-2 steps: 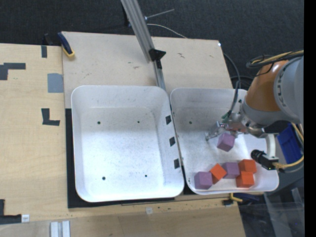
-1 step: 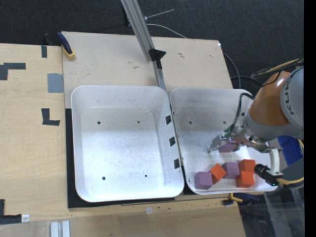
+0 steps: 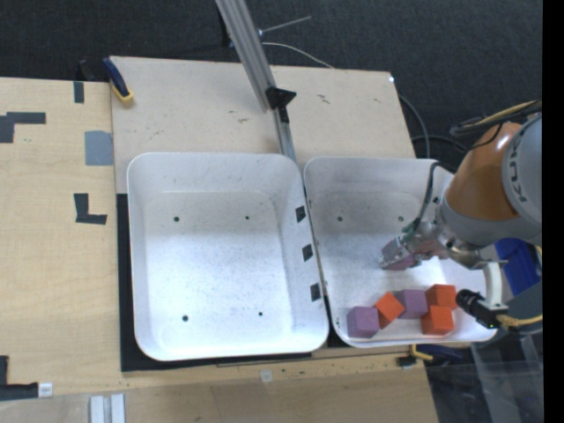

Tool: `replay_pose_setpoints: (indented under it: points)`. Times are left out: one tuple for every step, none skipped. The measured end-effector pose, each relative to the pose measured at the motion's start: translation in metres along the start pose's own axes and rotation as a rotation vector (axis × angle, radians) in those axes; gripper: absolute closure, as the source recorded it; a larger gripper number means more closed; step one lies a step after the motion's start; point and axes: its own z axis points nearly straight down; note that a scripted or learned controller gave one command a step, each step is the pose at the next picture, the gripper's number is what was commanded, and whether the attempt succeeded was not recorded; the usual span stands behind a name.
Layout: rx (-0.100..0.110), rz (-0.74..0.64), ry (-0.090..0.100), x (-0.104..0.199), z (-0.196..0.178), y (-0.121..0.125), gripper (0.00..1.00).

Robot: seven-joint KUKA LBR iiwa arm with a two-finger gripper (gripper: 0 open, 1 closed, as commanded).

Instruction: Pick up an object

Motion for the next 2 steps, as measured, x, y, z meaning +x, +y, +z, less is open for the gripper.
replay_pose_setpoints:
  points:
    - [0.000, -0.005, 0.002, 0.069, 0.003, 0.006, 1.00]
    - [-0.011, -0.009, 0.001, 0.158, -0.095, 0.048, 1.00]
